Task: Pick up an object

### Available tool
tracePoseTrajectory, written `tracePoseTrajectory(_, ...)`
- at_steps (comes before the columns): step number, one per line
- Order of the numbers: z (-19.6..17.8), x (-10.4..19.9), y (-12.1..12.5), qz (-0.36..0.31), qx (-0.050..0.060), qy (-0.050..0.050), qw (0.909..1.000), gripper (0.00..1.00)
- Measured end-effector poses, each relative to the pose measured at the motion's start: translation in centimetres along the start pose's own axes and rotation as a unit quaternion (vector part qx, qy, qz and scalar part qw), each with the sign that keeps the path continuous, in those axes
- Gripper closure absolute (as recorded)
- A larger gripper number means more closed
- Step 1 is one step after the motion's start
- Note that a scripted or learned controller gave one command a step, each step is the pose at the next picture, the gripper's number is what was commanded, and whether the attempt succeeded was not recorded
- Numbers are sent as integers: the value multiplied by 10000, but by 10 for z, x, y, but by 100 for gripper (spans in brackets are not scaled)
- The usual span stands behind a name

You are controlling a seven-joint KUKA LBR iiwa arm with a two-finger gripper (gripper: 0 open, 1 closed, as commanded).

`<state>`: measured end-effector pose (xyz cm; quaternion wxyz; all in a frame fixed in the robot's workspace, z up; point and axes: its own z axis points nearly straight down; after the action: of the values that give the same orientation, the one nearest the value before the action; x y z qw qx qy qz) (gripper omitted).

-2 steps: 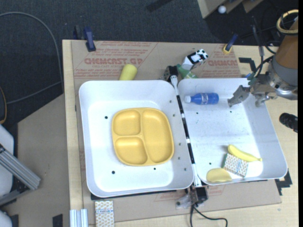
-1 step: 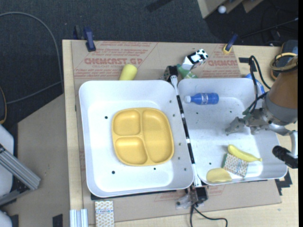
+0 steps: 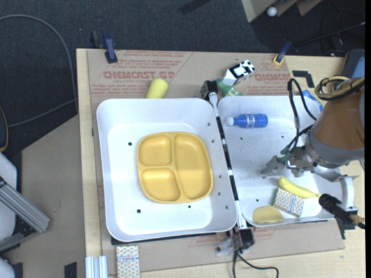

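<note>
The right bin [image 3: 250, 155] holds a blue bottle [image 3: 248, 120] lying on its side near the back. A yellow banana [image 3: 297, 188], a checkered packet [image 3: 288, 202] and a pale yellow lump [image 3: 268, 214] lie at the bin's front right. My gripper [image 3: 275, 163] hangs over the middle of this bin, just left of and behind the banana. It is open with nothing between its fingers. The grey arm comes in from the right and hides the bin's right wall.
A yellow divided plate [image 3: 174, 167] lies in the left bin [image 3: 116, 155]. Behind the bins, a yellow object [image 3: 156, 88] and a black-and-white item [image 3: 240, 70] lie on the cardboard. Black cables [image 3: 298, 106] loop over the right bin's back corner.
</note>
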<state>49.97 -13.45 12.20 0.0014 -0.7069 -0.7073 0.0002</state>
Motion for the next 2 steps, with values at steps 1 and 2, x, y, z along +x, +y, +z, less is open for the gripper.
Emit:
tracePoseTrajectory(1,10,-11,-21,7,2,-1,10000,0)
tracePoseTrajectory(2,37,-60,-2,10,-18,-18,10000,0)
